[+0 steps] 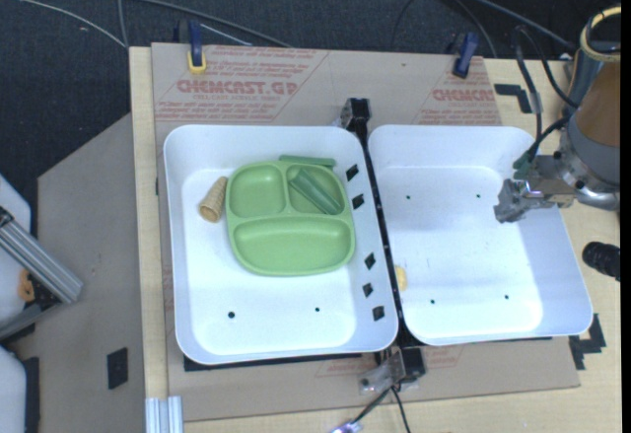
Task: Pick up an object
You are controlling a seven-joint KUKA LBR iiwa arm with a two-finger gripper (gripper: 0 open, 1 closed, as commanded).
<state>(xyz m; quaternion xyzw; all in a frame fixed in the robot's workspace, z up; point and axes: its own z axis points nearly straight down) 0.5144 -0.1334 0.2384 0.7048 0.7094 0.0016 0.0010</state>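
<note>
The jaws [510, 207] hang over the right bin [552, 313], near its right side. I cannot tell how wide they are. In the left bin [197, 323] a green plate [286, 244] lies flat. A small cone [212, 199] touches its left edge, tip pointing up-right. The desk [256, 76] is brown.

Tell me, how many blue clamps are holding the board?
2. One blue clamp grips the board's far edge above the left bin; the other grips the same edge above the right bin. More may be hidden elsewhere.
</note>
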